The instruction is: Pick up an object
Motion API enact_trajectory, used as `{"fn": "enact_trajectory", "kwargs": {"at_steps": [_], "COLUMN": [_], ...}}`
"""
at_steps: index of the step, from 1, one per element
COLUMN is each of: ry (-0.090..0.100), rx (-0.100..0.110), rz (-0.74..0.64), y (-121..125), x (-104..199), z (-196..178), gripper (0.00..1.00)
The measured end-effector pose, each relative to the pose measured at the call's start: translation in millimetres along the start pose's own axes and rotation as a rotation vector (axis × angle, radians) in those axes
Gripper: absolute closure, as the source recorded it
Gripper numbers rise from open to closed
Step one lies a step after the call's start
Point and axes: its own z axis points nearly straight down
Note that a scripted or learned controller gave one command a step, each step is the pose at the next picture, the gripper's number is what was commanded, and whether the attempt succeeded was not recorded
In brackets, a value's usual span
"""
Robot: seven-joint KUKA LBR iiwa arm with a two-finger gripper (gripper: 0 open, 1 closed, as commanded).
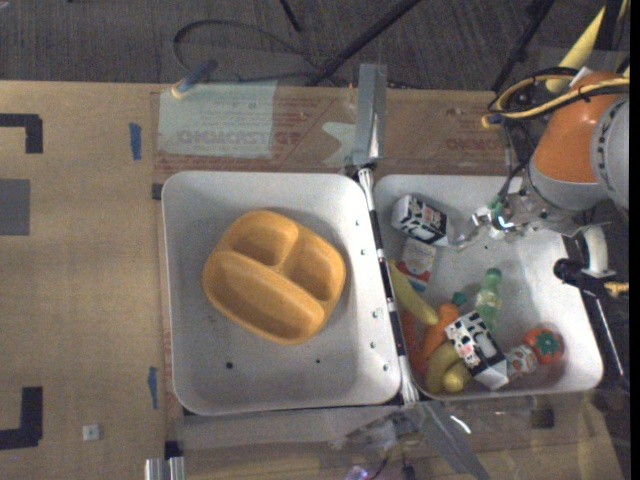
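The right bin (575, 298) holds a jumble of small items. At its back left corner lies a black-and-white cow-print carton (420, 218), with a small white and red pack (418, 258) just in front of it. Further forward are a yellow banana (412, 296), a green bottle (487, 293), an orange carrot (437, 330), a second cow-print carton (475, 348) and a red tomato (543, 345). My gripper (482, 226) hangs over the back of this bin, just right of the first carton, with nothing visibly held.
The left bin (190, 298) holds an orange divided plate (275, 273). A metal divider (368, 128) runs between the bins. Cables and a tripod leg lie beyond the bench at the back. Bare white floor shows at the right bin's right side.
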Motion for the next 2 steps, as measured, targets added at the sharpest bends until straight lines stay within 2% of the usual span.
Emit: {"fn": "enact_trajectory", "kwargs": {"at_steps": [1,2], "ry": [0.004,0.003], "rx": [0.004,0.001], "rz": [-0.162,-0.418], "y": [-57,-124], "x": [22,52], "z": [1,-1], "gripper": [0.00,0.00]}}
